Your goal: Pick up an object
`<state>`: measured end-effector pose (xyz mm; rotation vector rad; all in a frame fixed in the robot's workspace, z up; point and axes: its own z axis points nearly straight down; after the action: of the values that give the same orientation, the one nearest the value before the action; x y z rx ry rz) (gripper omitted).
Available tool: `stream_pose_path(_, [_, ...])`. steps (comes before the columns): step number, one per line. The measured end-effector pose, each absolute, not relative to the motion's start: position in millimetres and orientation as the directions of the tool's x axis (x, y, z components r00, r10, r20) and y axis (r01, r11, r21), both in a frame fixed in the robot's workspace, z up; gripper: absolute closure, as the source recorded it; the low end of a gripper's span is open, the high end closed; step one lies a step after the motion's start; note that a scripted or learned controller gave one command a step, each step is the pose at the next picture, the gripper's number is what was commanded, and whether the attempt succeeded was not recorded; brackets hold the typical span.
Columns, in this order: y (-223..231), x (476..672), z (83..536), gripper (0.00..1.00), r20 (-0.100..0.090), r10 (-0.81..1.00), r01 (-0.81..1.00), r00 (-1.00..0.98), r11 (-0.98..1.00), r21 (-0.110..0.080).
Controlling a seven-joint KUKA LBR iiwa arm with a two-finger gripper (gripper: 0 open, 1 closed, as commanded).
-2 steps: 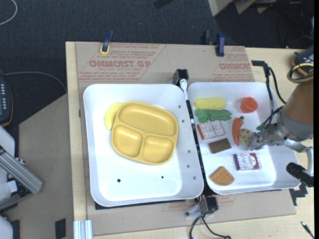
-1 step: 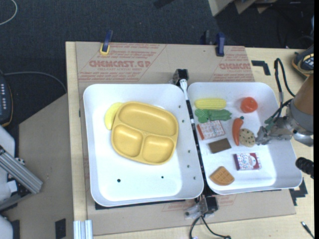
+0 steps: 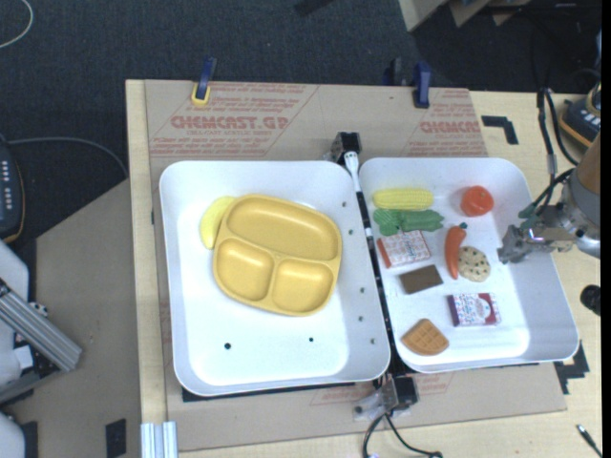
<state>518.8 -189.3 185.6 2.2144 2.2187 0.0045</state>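
Nearest, a waffle (image 3: pixel 425 337) sits at the right bin's (image 3: pixel 549 337) near edge: light, stiff, ridged plastic, best pinched across its flat sides. Cookie (image 3: pixel 474 264) and carrot (image 3: pixel 453 249) judged smooth and slippery. Gripper (image 3: pixel 516 244) is seen right of the cookie, nothing held; opening cannot be told.

You're looking at a robotics lab: two white bins (image 3: pixel 181 256) sit clamped (image 3: pixel 201 86) to a board-topped surface (image 3: pixel 315 113), with loose cables (image 3: pixel 401 437), aluminium framing (image 3: pixel 38 327) and dark carpet (image 3: pixel 95 27) around it.
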Motion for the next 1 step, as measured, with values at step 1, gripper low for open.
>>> stream_pose_path(1, [-189.8,520.4,227.6,1.0,-0.003,1.0,1.0,-0.002,0.002,0.007])
